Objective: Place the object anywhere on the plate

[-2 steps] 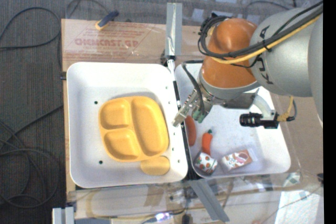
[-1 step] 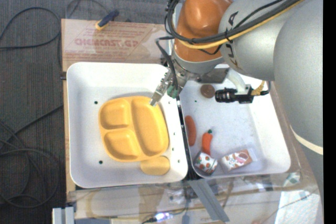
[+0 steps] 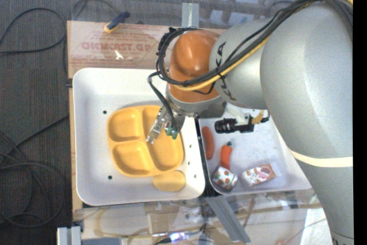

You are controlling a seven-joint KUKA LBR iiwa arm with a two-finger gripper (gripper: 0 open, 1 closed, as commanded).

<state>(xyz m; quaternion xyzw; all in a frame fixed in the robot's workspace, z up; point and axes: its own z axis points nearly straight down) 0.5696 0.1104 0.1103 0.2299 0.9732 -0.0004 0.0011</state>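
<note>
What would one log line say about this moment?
end effector: over yellow plate | left bin: plate, yellow piece | right bin: carrot, sausage

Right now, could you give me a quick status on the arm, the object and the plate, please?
Gripper over the yellow plate in the left bin. Small green thing at its tip, grip unconfirmed. Yellow piece beside the plate. Carrot in right bin.
</note>
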